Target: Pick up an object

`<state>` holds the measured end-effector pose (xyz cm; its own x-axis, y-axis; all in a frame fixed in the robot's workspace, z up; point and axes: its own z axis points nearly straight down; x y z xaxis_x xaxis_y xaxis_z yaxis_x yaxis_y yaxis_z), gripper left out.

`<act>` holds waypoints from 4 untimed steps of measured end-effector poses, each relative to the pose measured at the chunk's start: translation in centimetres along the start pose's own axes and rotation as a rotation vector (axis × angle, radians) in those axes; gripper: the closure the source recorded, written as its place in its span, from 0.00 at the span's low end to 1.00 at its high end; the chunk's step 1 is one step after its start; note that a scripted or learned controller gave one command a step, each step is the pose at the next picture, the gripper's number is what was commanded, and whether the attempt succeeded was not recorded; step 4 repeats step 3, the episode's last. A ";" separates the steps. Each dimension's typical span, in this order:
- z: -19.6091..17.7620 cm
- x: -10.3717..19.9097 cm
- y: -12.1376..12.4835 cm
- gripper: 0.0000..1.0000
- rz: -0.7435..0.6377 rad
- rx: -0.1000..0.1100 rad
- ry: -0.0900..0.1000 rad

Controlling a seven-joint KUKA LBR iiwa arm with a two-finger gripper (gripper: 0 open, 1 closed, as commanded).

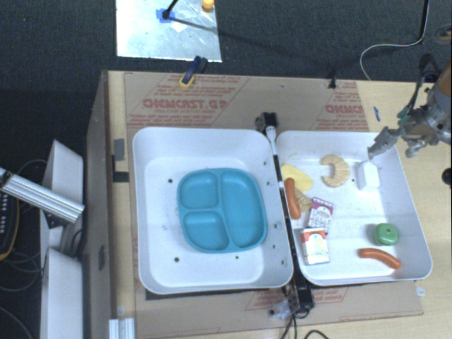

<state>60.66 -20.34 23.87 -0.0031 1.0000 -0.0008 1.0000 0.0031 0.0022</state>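
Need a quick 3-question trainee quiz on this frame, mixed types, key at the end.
1. True or false: the blue plate lies in the left bin.
2. Multiple choice: which lies nearest the gripper in the camera view? A) the green ball B) the croissant C) the small carton
3. Fill in: along the divider, the right bin holds one sausage; the other sausage lies near that bin's ______ edge, beside the green ball.

Key
1. True: the plate sits alone in the left bin.
2. B: the croissant lies just left of the gripper, apart from it.
3. Front (lower in the picture).
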 end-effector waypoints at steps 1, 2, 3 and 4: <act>12.2 2.0 6.1 0.00 -0.001 0.005 0.003; 15.4 4.2 6.2 0.00 -0.002 0.001 0.001; 14.2 4.2 6.4 1.00 -0.004 -0.004 -0.001; 14.2 4.2 6.4 1.00 -0.004 -0.004 -0.001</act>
